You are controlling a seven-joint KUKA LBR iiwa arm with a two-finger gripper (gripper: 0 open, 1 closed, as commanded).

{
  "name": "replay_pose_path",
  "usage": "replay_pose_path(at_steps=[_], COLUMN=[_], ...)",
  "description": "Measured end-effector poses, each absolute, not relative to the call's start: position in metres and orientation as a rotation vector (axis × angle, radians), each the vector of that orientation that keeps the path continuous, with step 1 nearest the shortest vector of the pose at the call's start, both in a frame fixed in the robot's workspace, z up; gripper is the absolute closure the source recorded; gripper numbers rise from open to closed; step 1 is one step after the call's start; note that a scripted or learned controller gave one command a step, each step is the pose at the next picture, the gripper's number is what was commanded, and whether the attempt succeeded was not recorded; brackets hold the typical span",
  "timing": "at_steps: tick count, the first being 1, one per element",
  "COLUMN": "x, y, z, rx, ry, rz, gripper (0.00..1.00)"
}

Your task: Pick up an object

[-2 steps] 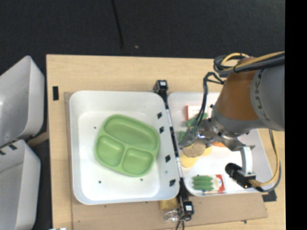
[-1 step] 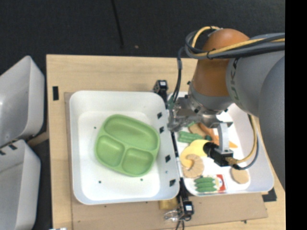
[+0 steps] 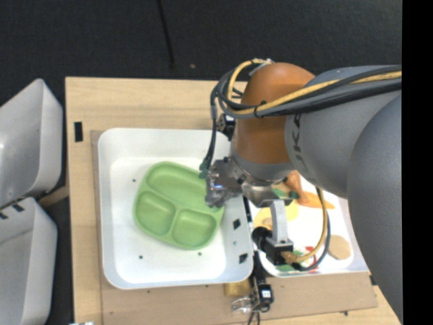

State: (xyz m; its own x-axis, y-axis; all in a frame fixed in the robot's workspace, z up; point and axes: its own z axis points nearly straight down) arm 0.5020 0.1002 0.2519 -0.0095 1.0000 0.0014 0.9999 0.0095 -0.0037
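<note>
A green divided plate [image 3: 174, 207] with three compartments lies flat in the left white bin [image 3: 122, 263]. My gripper [image 3: 215, 189] hangs below the orange wrist band at the plate's right rim, close above or at the edge. The wrist hides most of the fingers. In the right bin [image 3: 338, 266] lie small items: an orange piece [image 3: 303, 189], a yellow piece [image 3: 292, 212] and a tan round one [image 3: 340, 248], partly covered by the arm.
The grey arm [image 3: 352, 134] covers most of the right bin. The divider wall [image 3: 238, 239] between the bins runs just below the gripper. A white container [image 3: 24, 141] stands off the bench at the left.
</note>
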Motion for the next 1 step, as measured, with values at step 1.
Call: replay_pose_path(at_steps=[1], x=[0.4908], y=[0.0990], z=[0.4156], rx=[-2.221], ry=[-2.233], rz=[-0.019], gripper=[1.00])
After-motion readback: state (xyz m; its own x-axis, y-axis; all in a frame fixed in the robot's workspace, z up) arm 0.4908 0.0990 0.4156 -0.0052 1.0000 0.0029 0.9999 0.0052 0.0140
